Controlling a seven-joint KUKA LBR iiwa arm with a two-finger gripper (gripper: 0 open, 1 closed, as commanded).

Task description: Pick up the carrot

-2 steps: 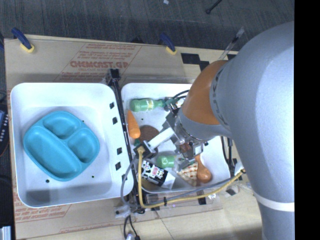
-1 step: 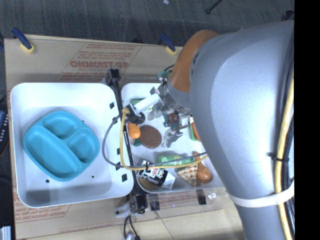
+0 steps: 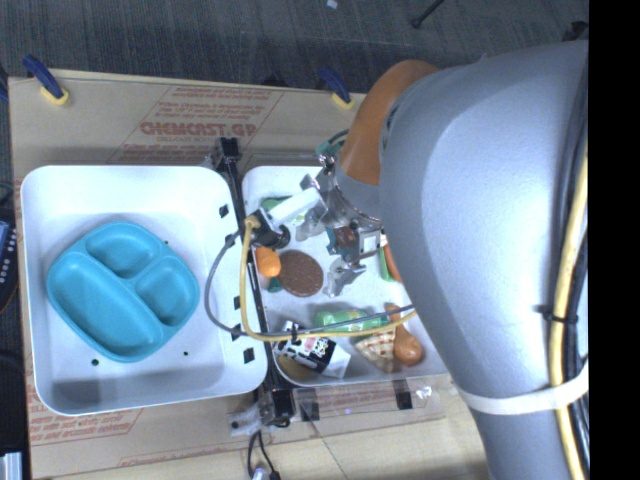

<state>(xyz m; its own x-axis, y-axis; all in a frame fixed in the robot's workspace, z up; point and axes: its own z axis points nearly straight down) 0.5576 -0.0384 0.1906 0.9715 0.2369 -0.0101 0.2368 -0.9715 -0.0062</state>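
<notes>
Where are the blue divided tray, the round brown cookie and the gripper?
blue divided tray [image 3: 120,290]: camera view, its middle ridge.
round brown cookie [image 3: 300,273]: camera view, centre of its top.
gripper [image 3: 340,268]: camera view, between its fingertips.

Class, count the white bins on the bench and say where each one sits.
2. One bin sits on the left, holding a blue tray. The other bin sits on the right, under the arm.

- The grey arm [image 3: 500,248] reached in from the right.
- Its orange band [image 3: 375,118] was above the wrist.
- The gripper [image 3: 345,243] pointed down.
</notes>
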